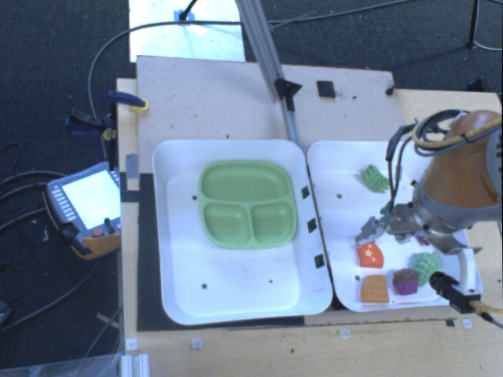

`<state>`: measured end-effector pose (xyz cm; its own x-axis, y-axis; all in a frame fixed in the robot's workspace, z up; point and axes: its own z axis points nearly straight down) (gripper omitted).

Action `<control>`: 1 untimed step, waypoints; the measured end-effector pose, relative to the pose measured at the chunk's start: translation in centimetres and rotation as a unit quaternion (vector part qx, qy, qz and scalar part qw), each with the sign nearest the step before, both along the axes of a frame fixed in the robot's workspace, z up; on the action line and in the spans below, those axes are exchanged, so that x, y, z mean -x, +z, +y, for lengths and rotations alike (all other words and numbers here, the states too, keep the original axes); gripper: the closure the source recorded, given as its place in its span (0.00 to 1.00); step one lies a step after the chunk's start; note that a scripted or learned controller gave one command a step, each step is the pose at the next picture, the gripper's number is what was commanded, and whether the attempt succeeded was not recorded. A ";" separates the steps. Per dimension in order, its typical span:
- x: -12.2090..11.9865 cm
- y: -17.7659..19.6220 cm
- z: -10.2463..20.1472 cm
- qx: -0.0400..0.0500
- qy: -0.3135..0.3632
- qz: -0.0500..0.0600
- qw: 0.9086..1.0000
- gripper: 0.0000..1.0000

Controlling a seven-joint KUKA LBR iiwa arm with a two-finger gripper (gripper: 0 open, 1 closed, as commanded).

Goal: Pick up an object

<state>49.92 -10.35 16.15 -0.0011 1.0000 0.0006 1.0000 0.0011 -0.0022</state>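
The arm (460,171) is reaching in over the right bin (338,171), with its jaws (377,230) hanging just above a red object (370,254). Whether the jaws are spread or pressed together cannot be told. Nothing is showing between them. An orange object (375,289), a purple object (405,281) and two green objects (376,179) (427,265) are lying in the same bin. A green divided plate (247,204) is sitting in the left bin (181,289) on the surface (236,93).
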 end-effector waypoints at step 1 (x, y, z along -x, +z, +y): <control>-0.4 -5.7 0.9 0.000 0.000 0.001 1.000 0.00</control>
<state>50.29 -9.43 10.49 -0.0010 1.0000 0.0015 1.0000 0.0010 -0.0039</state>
